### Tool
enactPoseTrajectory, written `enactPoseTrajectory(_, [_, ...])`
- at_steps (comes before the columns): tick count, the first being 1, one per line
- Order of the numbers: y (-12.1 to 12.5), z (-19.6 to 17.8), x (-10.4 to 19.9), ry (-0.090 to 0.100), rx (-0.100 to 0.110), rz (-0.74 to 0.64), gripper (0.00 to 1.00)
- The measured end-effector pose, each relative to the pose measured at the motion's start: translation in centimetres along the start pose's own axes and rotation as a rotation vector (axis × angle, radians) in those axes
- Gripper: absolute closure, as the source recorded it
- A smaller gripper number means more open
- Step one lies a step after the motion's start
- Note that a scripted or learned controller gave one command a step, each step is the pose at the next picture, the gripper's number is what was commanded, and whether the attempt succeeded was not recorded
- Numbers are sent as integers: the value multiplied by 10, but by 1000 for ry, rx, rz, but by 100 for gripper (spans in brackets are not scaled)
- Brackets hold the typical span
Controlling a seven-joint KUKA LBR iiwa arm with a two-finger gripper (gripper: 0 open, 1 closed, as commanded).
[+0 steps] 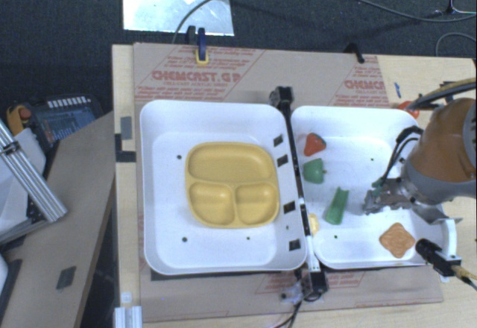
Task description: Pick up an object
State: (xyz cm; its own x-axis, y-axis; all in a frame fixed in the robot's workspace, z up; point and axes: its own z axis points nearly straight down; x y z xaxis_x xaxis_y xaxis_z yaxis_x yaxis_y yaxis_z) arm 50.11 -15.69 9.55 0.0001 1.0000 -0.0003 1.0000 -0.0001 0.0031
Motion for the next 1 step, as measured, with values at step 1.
enactPoseTrajectory(1, [2, -64, -3, -2, -5, -4, 100])
